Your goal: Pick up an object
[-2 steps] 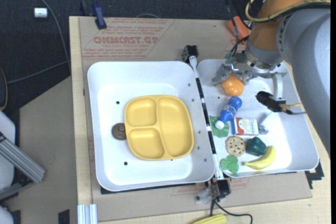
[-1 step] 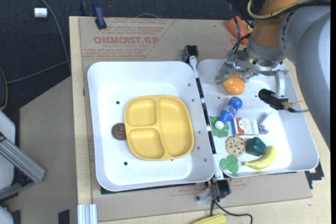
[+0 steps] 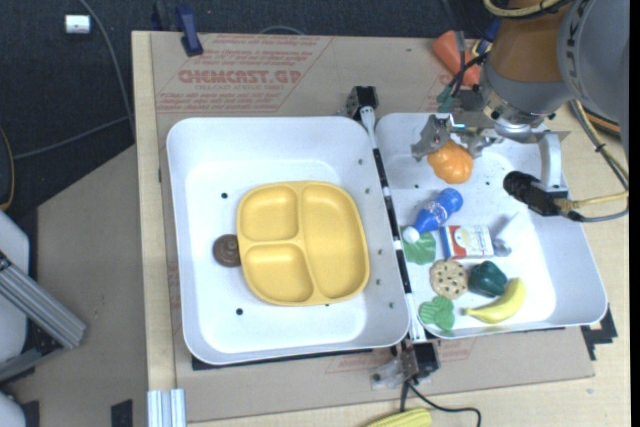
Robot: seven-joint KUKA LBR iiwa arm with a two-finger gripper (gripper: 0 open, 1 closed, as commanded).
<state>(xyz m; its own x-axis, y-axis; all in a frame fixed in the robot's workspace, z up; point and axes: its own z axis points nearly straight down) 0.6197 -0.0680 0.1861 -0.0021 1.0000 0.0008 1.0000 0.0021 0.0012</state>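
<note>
Two white bins are set side by side on the bench. In the left bin [image 3: 190, 215] a yellow divided tray [image 3: 300, 242] is seen at the middle, with a brown disc [image 3: 226, 250] touching its left edge. The gripper [image 3: 452, 137] is placed over the far end of the right bin [image 3: 575, 265], and an orange fruit [image 3: 450, 161] is seen clasped between its fingers. Near that bin's front edge a blue bottle [image 3: 438, 211], cookie [image 3: 448, 279] and banana [image 3: 500, 303] are gathered.
</note>
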